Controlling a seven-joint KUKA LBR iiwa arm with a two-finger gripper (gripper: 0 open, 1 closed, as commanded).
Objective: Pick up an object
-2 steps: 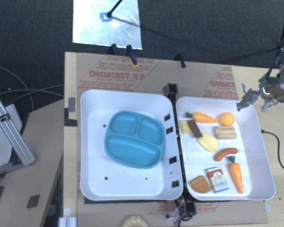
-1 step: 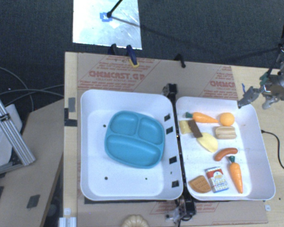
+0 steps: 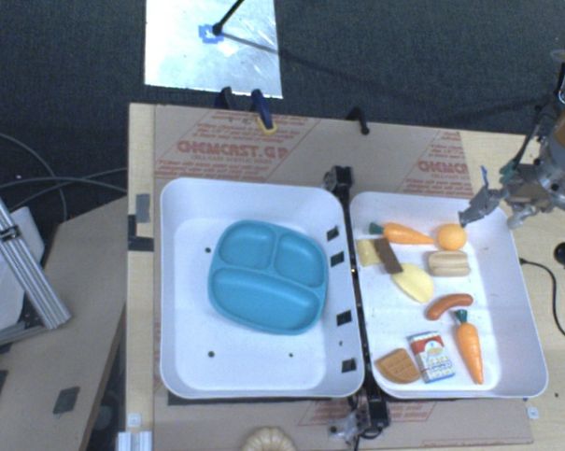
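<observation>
A glossy blue three-compartment plastic plate (image 3: 266, 275) lies in the smooth white left bin (image 3: 183, 262), while toy foods, among them a round orange ball (image 3: 451, 237), fill the right bin (image 3: 526, 315) beneath the metal gripper (image 3: 497, 209), fingers apart and empty.

You have a flat brown cardboard-topped bench (image 3: 221, 138) bearing two shallow white plastic bins (side by side, touching) (image 3: 183, 262) (image 3: 513, 305).

One fixed camera looks down at a slant on the bench (image 3: 295, 146). Both white bins (image 3: 183, 262) sit mid-frame, at moderate range. The arm (image 3: 562, 139) enters from the right edge.
</observation>
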